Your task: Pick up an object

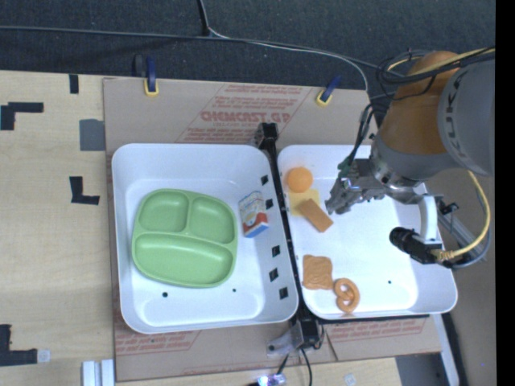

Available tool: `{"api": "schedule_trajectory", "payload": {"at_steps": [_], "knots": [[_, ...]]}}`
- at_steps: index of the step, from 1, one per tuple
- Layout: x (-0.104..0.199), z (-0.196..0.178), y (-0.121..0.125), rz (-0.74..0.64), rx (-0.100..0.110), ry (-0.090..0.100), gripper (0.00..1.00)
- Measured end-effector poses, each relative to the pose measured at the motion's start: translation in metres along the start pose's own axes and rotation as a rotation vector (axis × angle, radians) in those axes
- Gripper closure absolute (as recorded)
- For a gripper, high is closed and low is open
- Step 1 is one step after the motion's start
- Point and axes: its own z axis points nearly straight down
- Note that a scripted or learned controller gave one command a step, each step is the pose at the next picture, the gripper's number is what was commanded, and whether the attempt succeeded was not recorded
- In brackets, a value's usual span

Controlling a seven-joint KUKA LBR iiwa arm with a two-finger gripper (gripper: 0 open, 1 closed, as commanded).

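Note:
In the right bin (402, 292) lie an orange ball (298, 178), a yellow-orange cheese wedge (312, 214), a brown cracker (317, 273) and a pretzel (347, 293). My gripper (339, 200) hangs low over the right bin, just right of the cheese wedge and below the ball. Its dark fingers point down and left, close to the wedge. Nothing shows between them. The left bin (193, 155) holds a green divided plate (185, 236) and a small white, red and blue carton (253, 215) near its right wall.
The grey arm with its orange band (418, 103) reaches in over the right bin's upper right. A black cable fitting (414, 246) hangs above the right bin's right side. A black divider (278, 223) runs between the bins. Cardboard lies under both.

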Motion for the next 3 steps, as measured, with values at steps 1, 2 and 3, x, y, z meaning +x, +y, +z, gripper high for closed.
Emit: {"api": "schedule_trajectory", "payload": {"at_steps": [1,2,3], "knots": [[0.052,-0.011,0.013,-0.001,-0.001,0.0,1.0],[0.106,-0.02,0.025,-0.001,-0.001,0.0,1.0],[0.161,-0.021,0.021,-0.001,0.001,0.0,1.0]]}}
